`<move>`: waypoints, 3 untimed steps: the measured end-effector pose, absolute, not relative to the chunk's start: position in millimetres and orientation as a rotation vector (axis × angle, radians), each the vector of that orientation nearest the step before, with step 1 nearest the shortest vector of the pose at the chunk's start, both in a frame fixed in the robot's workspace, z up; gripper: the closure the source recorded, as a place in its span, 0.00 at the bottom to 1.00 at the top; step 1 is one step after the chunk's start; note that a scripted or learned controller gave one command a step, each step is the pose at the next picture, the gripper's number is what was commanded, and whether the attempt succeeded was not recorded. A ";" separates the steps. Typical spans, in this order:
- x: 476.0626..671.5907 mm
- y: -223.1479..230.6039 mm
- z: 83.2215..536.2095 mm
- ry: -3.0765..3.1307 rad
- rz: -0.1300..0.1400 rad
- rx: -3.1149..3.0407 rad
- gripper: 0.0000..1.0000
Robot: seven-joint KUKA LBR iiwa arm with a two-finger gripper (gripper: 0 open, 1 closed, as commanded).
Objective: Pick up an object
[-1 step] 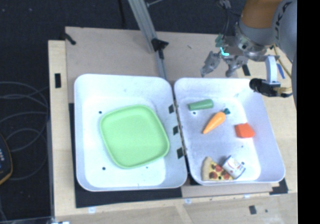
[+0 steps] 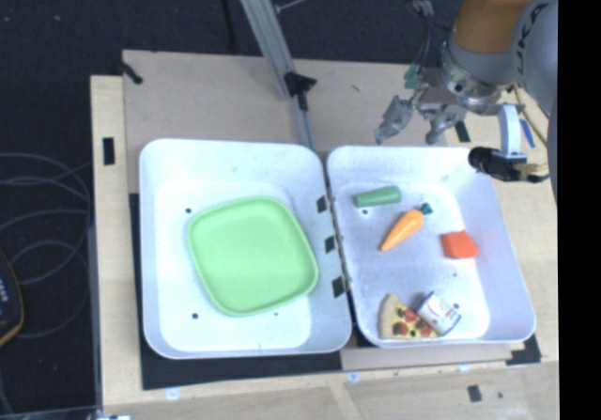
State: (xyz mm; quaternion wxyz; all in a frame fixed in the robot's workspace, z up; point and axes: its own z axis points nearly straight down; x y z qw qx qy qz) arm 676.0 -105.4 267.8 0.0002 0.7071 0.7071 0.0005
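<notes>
Hovering above the far edge of the tabletop, just beyond the far rim of the right bin (image 2: 488, 188), the tool (image 2: 416, 130) hangs from the grey arm (image 2: 493, 23) with its two fingers spread apart and nothing between them. One finger (image 2: 392, 119) points toward the left, the other (image 2: 439, 127) sits beside it nearer the arm.

Inside the right bin lie the things to pick. A green cylinder (image 2: 377, 195) rests near the bin's far left corner. Just beside it, toward the middle, a carrot (image 2: 404, 227) lies at a slant, its green tip pointing to the far right. An orange block (image 2: 458, 245) sits to the carrot's right, apart from it. Near the bin's front rim a pizza slice (image 2: 402, 318) lies touching a small red and white can (image 2: 439, 312) tipped on its side.

The left bin (image 2: 164, 249) holds a light green plate (image 2: 252, 255), square with rounded corners, resting flat in the middle. A metal bar (image 2: 266, 19) runs at a slant from the far edge of the tabletop down toward the place where the two bins meet.
</notes>
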 end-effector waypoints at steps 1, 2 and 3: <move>682.8 -106.5 222.4 2.222 -0.004 2.223 0.00; 678.6 -110.8 160.4 2.222 -0.006 2.225 0.00; 678.5 -111.5 109.8 2.220 -0.002 2.222 0.00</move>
